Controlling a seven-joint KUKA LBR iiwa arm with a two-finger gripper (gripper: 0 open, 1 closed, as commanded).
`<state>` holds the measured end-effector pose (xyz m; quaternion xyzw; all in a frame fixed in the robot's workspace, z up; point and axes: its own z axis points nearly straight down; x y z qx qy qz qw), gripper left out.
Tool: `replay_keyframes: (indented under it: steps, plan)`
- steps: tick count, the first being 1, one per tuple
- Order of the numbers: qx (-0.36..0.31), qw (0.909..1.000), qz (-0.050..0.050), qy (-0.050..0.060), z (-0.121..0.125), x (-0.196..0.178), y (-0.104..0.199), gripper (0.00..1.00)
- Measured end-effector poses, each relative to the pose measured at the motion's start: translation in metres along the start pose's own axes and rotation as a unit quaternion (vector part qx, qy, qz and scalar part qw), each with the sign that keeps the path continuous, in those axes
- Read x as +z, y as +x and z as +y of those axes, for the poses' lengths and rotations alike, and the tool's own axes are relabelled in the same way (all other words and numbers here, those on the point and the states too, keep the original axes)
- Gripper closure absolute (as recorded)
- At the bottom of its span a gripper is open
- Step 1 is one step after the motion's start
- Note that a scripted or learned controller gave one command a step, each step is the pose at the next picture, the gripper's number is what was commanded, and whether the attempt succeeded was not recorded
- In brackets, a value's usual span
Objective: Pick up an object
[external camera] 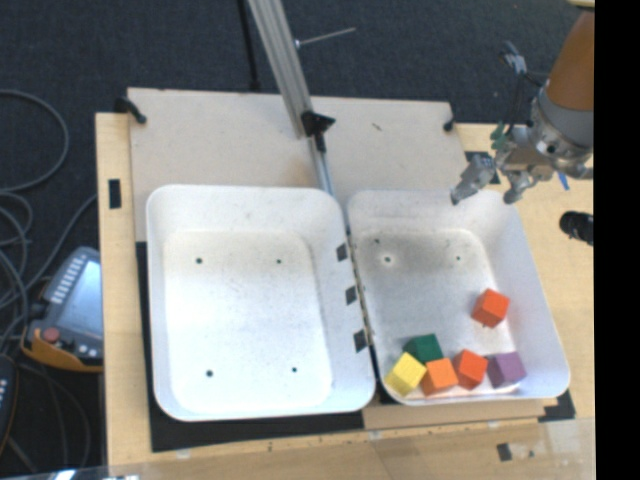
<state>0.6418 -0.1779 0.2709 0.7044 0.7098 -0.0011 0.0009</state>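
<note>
In the right bin (430, 258) several small blocks lie near the front edge: a yellow block (407, 373), a green block (424, 348), an orange block (439, 375), a second orange-red block (471, 368) and a purple block (506, 368). Another orange-red block (490, 308) sits apart, farther back on the right. My gripper (492, 186) hangs over the bin's back right corner, well above the blocks. Its two fingers are spread, with nothing between them.
The left bin (245, 298) stands beside the right one. A slanted aluminium rail (285, 68) runs down from the top to the gap between the bins. Cables and a teach pendant (75, 303) lie off the bench at left.
</note>
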Motion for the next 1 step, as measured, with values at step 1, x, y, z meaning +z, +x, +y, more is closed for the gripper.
replay_keyframes:
  steps: [1]
  plan:
    - [0.002, 1.0, 0.0, -0.002, 0.0042, -0.027, -0.0102, 0.0]
